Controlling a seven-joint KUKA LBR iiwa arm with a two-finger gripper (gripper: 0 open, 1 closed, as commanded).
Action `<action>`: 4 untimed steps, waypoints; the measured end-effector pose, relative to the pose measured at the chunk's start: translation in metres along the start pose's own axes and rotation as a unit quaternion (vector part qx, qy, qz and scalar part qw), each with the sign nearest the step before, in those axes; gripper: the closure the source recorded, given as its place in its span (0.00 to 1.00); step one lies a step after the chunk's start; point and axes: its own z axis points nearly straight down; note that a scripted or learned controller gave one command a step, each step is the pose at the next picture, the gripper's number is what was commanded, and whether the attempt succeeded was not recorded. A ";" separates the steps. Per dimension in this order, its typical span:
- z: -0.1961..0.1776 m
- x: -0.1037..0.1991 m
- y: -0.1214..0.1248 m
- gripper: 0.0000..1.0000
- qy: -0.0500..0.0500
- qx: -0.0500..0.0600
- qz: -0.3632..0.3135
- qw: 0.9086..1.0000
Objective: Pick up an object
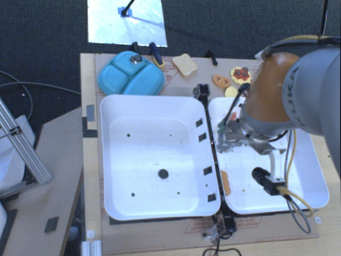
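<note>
Wooden tabletop (90,159) on dark carpet, two shallow white plastic bins side by side.
Nearest, a small orange food-like piece (225,182) lies by the right bin's (314,191) left wall; above it the metal claw (228,141) hangs low for a try, its opening impossible to tell; a blue divided plate (131,74) sits beyond.

left bin (114,121): white — small dark specks
right bin (314,185): white
arm (314,95): grey — orange band
divided tray (130,76): light blue
toast slice (185,64): tan
bench (90,159): pale wood
</note>
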 end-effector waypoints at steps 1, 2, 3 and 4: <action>0.002 0.008 -0.048 1.00 -0.001 0.004 0.007 1.000; 0.002 0.095 -0.046 1.00 0.000 0.002 0.002 1.000; 0.106 0.118 0.003 1.00 -0.002 0.000 0.005 1.000; -0.150 0.104 0.059 1.00 0.000 -0.008 0.006 1.000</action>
